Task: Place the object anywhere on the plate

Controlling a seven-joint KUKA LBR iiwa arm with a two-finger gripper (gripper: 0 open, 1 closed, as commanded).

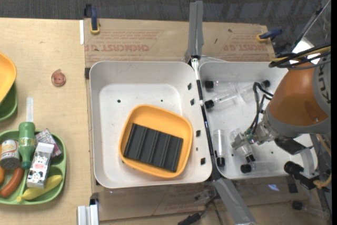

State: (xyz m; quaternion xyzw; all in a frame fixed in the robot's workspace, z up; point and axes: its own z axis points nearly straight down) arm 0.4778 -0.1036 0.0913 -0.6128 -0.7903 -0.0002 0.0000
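From my console I saw the arm (297, 100) reaching in from the right, its end effector (243, 140) low over the floor of the right bin (231, 74). The metal and glare there blurred together, so I could not tell whether it was released, clenched or grasping anything. Clear tubes with black caps lay scattered on that bin's floor, one (217, 146) just left of the end effector by the dividing wall, another (225, 98) farther back. In the left bin (105, 81) sat the orange plate (138, 116), and a dark ribbed block (154, 147) already lay flat on it, within the rim. Out on the table (42, 50), at the far left, a green tray (52, 187) held toy food and a small green bottle (26, 143).
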